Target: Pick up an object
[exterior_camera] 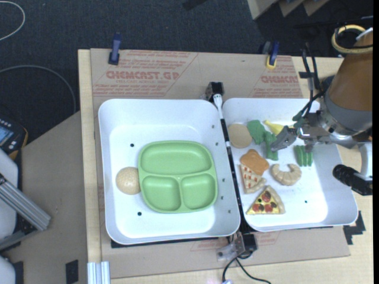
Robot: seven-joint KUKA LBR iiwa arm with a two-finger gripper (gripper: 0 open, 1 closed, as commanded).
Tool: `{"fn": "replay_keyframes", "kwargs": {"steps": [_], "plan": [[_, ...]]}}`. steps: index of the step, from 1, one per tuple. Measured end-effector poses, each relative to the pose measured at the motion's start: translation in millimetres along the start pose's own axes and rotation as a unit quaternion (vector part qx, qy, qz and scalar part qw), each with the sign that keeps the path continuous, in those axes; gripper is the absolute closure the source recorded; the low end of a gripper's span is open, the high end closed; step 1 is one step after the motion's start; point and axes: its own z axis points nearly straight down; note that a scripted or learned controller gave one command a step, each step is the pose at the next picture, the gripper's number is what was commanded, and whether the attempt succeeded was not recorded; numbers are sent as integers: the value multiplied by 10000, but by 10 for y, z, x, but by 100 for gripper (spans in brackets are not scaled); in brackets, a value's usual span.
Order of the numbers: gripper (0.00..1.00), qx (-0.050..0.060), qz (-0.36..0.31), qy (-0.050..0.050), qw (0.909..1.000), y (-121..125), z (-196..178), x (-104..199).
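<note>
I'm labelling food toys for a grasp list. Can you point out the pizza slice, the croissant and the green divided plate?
pizza slice (266, 202): camera view, on its topped middle.
croissant (286, 173): camera view, on the curved body's centre.
green divided plate (175, 158): camera view, on the floor of its large upper compartment.

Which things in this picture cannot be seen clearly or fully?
- Gripper: blurred and small in the camera view; open or shut, cannot tell.
- Yellow item: partly hidden by the gripper and the green toy; its kind is unclear.
- Arm: cut off by the right edge.
- Ball: the green tray covers its right side.
</note>
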Motion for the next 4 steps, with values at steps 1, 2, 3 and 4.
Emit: {"fn": "replay_keyframes", "kwargs": {"steps": [1,2,3,4], "plan": [[0,52,37,11,10000,-574,1436,-300],[0,7,-45,56,10000,-503,1364,-961],[0,-110,-16,-40,9999,-511,-2094,-818],[100,-38,-8,-23,10000,-515,-2104,-819]]}}
